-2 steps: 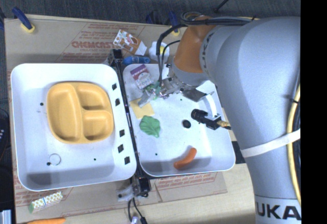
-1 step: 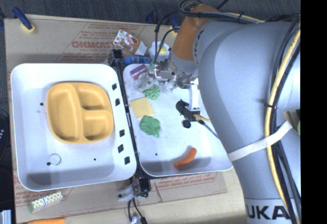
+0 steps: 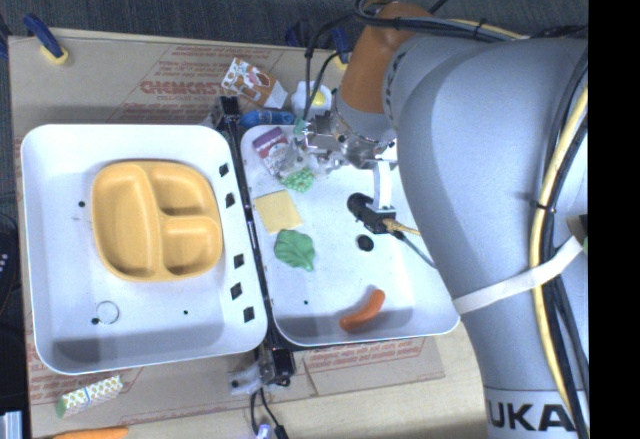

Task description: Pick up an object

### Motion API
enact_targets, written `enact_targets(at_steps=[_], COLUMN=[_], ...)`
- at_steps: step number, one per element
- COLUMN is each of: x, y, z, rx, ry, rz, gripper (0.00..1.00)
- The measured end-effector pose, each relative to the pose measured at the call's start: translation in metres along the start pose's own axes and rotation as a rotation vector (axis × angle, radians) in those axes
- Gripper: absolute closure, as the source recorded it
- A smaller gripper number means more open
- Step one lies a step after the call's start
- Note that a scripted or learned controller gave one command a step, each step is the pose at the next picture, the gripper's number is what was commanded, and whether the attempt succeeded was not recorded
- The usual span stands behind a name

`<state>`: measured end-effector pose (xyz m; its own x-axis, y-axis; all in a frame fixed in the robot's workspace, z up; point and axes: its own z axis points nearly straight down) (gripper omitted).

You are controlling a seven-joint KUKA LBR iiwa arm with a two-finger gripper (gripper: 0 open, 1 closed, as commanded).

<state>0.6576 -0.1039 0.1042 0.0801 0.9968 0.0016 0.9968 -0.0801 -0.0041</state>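
Cheese slice (image 3: 278, 210), yellow and square, is lying flat and free by the left wall of the right bin (image 3: 425, 299). Just on the near side of it, almost touching, there's a green leaf (image 3: 295, 250), crumpled-looking. Down at the near end an orange sausage (image 3: 362, 308) lies on its own, curved, close to the near rim and well apart from the rest.

Up at the far end, that's where the action is. The gripper (image 3: 302, 159) hangs low over the far left corner of that bin. The big grey arm (image 3: 480, 177) reaches in from the right, its orange band (image 3: 368, 67) showing above the wrist. Right by the gripper's tip sits a small bumpy green lump (image 3: 300, 180), and just left of that is a purple-and-white packet (image 3: 267, 142). Whether the jaws are apart or together I can't tell from here, since it's all a tangle of metal and clutter. I can't make out anything clamped in them either.

Over in the left bin (image 3: 45, 227), a yellow divided plate (image 3: 157, 219) lies in the middle, three compartments facing up. A small clear ring (image 3: 107, 312) lies off the plate's near left corner, apart from it. Both bins rest on printed cardboard (image 3: 180, 82), and a small colourful box (image 3: 245, 79) sits on it just beyond the far rims.
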Motion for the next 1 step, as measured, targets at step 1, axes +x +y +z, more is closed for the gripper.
enact_targets(at_steps=[1], x=[0.0205], y=[-0.0547], z=[-0.0882], rx=[-0.001], ry=[-0.001], rz=[0.147], gripper=[1.0])
